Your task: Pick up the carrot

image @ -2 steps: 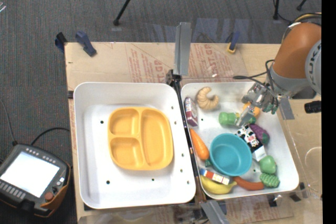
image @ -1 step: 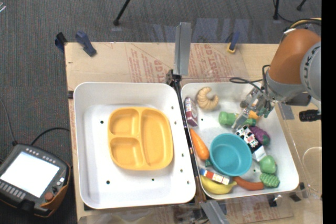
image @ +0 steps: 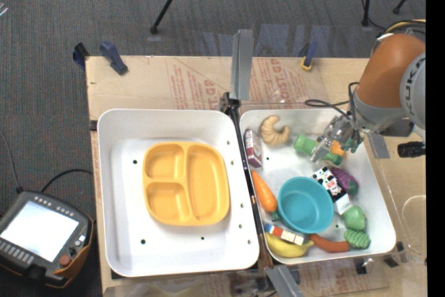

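The carrot (image: 263,192), orange and tapered, lies along the left wall of the right bin (image: 375,177), between a dark red can and a teal bowl. My gripper (image: 338,141) hangs over the upper right part of that bin, well to the right of the carrot and apart from it. It is just right of a green cylinder (image: 304,145). A small orange and green bit shows at its tip, too small to identify.
Around the carrot are the can (image: 252,148), the teal bowl (image: 304,204), a croissant (image: 274,130), a banana (image: 288,246) and an orange-red chili (image: 329,243). A purple eggplant (image: 344,181) lies below the gripper. The left bin (image: 118,149) holds a yellow divided plate (image: 186,183).
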You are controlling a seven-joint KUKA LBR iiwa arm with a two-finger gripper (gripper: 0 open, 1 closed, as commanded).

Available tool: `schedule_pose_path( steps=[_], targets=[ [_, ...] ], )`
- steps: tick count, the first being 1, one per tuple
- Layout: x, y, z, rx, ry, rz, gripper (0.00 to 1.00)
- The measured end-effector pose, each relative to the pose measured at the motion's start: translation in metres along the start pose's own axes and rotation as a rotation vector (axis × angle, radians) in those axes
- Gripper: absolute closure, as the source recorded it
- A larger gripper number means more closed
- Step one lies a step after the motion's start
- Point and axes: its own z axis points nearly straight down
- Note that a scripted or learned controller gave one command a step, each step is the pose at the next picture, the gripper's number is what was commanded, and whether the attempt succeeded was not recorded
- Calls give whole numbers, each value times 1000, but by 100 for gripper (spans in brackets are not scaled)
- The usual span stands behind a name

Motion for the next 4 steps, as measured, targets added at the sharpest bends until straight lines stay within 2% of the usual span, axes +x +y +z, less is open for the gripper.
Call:
schedule_pose_path(
  steps=[1,2,3,4],
  targets=[
    [23,19,-46,0,1,-181,100],
    [24,19,-45,1,3,-181,0],
    [101,38,14,2,10,-232,0],
    [132,46,13,4,8,-103,0]
  ],
)
